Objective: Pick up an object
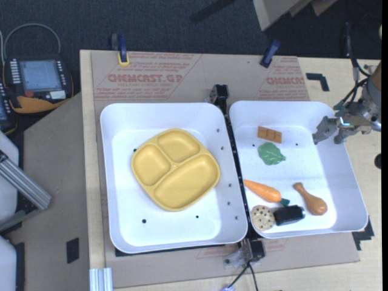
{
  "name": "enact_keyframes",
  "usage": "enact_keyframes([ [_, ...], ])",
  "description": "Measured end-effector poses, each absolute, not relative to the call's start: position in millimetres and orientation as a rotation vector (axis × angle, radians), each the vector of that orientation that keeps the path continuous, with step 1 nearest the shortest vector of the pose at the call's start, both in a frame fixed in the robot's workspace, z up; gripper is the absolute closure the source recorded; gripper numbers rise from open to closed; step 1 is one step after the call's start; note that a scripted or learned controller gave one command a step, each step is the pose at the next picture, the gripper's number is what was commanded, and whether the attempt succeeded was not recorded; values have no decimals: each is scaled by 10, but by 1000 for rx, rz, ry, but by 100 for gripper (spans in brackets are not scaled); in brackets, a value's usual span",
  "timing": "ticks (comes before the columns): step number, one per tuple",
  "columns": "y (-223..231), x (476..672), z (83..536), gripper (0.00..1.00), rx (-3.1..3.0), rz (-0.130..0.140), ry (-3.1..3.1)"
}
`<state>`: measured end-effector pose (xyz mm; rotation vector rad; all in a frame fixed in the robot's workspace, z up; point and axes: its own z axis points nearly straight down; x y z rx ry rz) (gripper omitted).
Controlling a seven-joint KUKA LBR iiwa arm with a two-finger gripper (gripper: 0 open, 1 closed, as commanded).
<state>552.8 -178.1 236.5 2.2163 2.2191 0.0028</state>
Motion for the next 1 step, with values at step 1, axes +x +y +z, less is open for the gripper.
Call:
enact_keyframes([
  [1, -1193, 5446, 2431, 100, 2218, 0, 2228],
])
